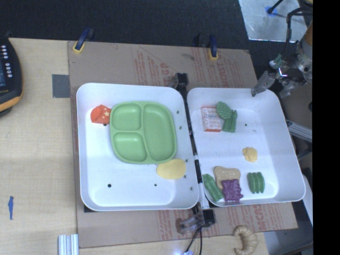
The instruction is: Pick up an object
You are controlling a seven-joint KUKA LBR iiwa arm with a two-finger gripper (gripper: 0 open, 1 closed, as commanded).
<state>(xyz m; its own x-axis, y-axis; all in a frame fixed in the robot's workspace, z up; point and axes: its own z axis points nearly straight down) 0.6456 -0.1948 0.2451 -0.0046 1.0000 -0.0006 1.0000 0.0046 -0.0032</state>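
Gripper point(271, 81) sits over the right bin's point(276, 118) far right corner — finger spread cannot be told, nothing seen between them. Red print on the cardboard sheet point(154, 62) is unreadable. Right bin holds seven pieces: red-white packet point(211, 119), green block point(227, 116), yellow lump point(250, 154), tan toast point(226, 173), purple piece point(231, 189), two green pods point(255, 182). Left bin point(93, 158) holds three — green divided plate point(143, 132), red piece point(100, 114), yellow piece point(171, 169).

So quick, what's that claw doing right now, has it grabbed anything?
Claw: hanging above the far right corner of the right bin, nothing visibly held; whether it is open or closed cannot be told.
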